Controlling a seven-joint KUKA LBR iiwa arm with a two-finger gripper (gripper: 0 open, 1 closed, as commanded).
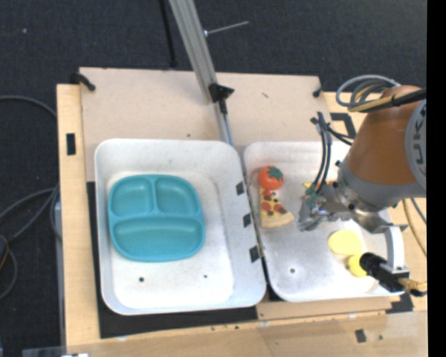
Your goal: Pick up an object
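Note:
In the right bin [282, 281] a red tomato toy [270, 177] lies near the left wall, with a pizza slice toy [273, 207] just below it. A yellow round piece [345, 242] and a smaller yellow knob [354, 264] lie toward the bin's lower right. My gripper [311, 219] hangs over the middle of the right bin, just right of the pizza slice and left of the yellow piece. Nothing shows between its fingers.
The left bin [126, 288] holds a teal divided plate [156, 217]. A slanted metal rail [201, 54] rises from between the bins toward the back. The arm's orange wrist [383, 147] covers the right bin's far right side.

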